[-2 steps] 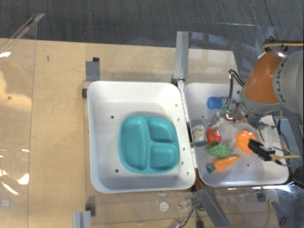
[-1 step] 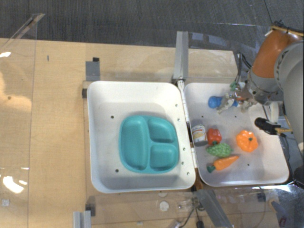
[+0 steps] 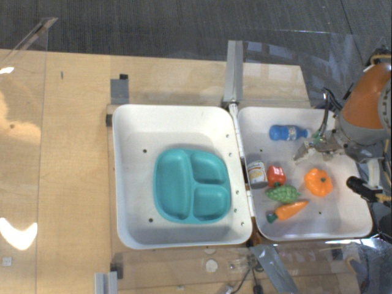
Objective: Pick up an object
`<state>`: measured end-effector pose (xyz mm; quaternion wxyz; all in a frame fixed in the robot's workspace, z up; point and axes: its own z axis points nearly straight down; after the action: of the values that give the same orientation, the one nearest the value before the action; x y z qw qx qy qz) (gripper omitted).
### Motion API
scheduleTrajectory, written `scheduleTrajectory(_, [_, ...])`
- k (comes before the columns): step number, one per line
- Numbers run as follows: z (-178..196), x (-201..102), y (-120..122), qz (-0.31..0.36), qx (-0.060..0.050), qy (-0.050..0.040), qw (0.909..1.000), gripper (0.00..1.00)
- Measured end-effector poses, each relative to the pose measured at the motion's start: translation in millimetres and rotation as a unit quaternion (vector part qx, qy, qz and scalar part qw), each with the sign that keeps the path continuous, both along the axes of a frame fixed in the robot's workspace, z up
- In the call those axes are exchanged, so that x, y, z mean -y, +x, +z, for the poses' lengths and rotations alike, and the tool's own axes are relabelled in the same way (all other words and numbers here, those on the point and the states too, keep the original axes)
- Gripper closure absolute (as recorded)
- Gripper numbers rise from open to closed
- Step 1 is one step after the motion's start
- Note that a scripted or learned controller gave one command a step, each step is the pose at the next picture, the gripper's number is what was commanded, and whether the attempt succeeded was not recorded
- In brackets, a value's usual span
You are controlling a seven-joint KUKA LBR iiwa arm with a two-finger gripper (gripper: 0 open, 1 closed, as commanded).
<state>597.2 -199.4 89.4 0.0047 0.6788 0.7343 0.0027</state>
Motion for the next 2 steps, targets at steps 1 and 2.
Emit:
scheduleTrajectory(1, [1, 6, -60, 0.027, 0.002, -0.0009, 0.9996, 0.0])
scheduleTrajectory(2, [13, 5, -56, 0.027, 0.006, -0.0018, 0.9996, 1.0])
